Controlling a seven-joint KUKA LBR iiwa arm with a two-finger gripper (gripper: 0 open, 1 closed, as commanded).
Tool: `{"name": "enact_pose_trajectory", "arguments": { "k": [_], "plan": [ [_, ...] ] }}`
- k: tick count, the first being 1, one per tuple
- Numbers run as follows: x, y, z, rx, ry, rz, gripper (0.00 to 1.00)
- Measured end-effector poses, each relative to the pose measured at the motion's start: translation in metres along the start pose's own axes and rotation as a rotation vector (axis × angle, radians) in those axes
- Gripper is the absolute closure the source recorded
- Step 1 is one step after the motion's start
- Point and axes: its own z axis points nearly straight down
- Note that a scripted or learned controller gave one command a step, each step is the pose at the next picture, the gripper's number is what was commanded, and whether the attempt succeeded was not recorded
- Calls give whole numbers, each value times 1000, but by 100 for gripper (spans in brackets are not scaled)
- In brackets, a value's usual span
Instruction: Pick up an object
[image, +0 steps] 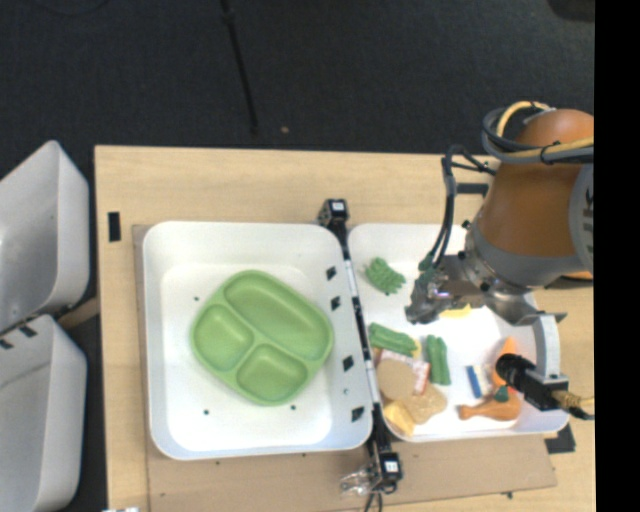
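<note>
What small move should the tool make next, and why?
Probably lower the tool slightly toward the green pieces just below it in the right bin. Nothing shows between its tips, and those pieces are the nearest loose items.

Dark carpeted floor all around, black cable trailing across it, pale wooden counter square in the middle, two white padded seats at far left, even overhead light
</note>
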Motion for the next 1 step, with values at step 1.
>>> {"name": "enact_pose_trajectory", "arguments": {
  "k": [1],
  "plan": [
    [65, -1, -59, 13, 0, 1, 100]
  ]
}}
